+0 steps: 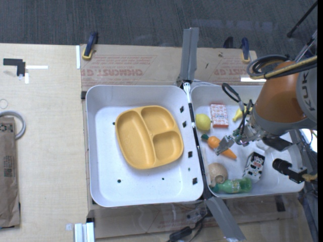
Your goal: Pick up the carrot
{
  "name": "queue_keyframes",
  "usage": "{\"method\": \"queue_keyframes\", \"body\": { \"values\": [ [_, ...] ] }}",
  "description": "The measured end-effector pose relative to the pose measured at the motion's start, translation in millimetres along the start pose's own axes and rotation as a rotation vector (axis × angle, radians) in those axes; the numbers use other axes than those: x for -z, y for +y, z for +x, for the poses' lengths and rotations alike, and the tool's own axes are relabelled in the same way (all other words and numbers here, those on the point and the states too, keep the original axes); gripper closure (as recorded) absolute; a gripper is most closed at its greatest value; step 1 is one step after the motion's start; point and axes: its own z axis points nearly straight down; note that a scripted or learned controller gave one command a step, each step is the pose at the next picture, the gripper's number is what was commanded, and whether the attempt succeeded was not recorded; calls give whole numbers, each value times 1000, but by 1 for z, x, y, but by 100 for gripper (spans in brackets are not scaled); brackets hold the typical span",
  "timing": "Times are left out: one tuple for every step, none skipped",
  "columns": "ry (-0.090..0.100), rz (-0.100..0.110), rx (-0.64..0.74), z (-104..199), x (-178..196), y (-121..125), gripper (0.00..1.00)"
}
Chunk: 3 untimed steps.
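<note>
Down in the right-hand bin (282, 188), the carrot (220, 147) is our landmark, lying on the white floor with its tip slanting toward the bin's near side. Right on top of it hangs the gripper (227, 144), reaching in from the far side of the carrot under that big orange wrist band. It looks lined up for the grab, but whether the jaws are apart or closed on the carrot, I cannot tell from this angle. Crowded company here: a lemon (203, 121) just beyond the carrot, a small red-and-white box (218, 115) past that, a beige round object (217, 172) and a green item (233, 186) on the carrot's near side. Away from all this, the yellow divided plate (149, 135) sits in the left bin (101, 150). Tight quarters, so a clean lift could nudge neighbours.
</note>
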Motion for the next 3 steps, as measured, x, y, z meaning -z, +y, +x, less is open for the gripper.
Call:
{"method": "queue_keyframes", "body": {
  "values": [
    [0,0,-87,-13,-32,4,0],
    [0,0,-91,-14,-23,3,100],
    [-3,-1,-186,-40,118,24,100]
  ]
}}
